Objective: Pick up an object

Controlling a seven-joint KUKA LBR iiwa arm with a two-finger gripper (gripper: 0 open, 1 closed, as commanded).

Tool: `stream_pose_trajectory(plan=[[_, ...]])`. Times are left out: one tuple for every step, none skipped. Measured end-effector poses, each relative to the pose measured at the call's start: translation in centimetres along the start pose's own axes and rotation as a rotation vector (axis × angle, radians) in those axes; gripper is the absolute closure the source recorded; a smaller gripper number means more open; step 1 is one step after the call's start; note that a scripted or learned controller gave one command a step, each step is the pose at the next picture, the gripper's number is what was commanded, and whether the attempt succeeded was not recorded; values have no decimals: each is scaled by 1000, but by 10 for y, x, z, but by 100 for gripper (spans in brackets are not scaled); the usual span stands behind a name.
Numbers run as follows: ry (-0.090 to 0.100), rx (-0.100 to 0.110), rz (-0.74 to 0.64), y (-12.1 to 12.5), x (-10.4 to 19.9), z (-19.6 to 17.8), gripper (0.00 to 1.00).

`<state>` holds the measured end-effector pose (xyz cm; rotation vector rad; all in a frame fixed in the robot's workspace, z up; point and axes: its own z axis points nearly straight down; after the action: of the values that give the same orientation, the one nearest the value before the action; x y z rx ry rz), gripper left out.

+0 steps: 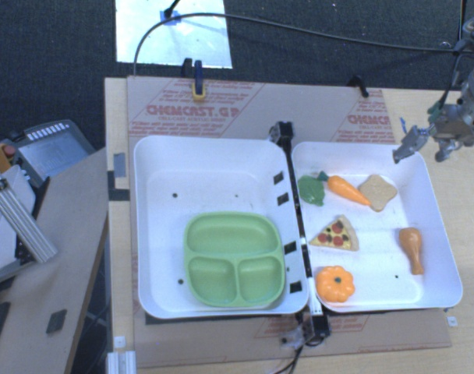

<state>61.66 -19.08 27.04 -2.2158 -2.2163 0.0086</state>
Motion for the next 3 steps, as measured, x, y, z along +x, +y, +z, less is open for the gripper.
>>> stream_pose_trajectory(plan=[[-2, -11, -3, 2, 1, -7, 0], [-2, -7, -1, 2, -8, 51, 0], [-2, -9, -2, 2, -2, 94, 0]])
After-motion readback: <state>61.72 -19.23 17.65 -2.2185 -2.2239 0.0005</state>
